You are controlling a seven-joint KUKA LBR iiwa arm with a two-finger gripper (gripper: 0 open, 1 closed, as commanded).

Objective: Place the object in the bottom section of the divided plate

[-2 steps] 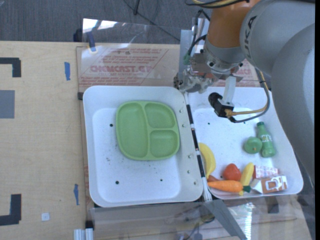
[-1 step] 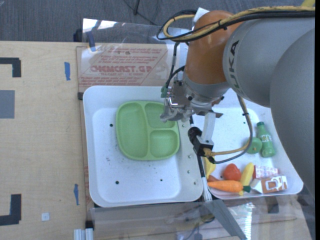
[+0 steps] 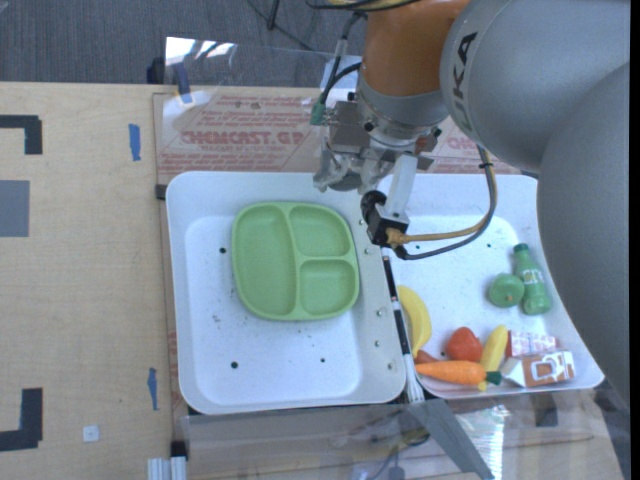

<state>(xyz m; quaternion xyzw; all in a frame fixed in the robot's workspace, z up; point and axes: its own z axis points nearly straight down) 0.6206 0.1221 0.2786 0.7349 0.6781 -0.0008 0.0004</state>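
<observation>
fixed overhead camera, slanted down, both bins [image 3: 190, 268]

The divided plate [image 3: 295, 260] looks like smooth, matt plastic in pale green, with a soft sheen along its ridges. The left bin [image 3: 200, 298] under it is white plastic, smooth but speckled with dark marks, and the right bin [image 3: 470, 203] has the same finish. The banana [image 3: 416, 318], carrot [image 3: 452, 372] and green bottle [image 3: 533, 280] seem to be glossy moulded plastic. The small carton [image 3: 548, 368] has a printed face. The counter [image 3: 80, 268] is pale, matt wood with strips of blue tape [image 3: 134, 140] stuck on it. The arm [image 3: 540, 78] has a smooth grey shell with a slight gloss.
</observation>
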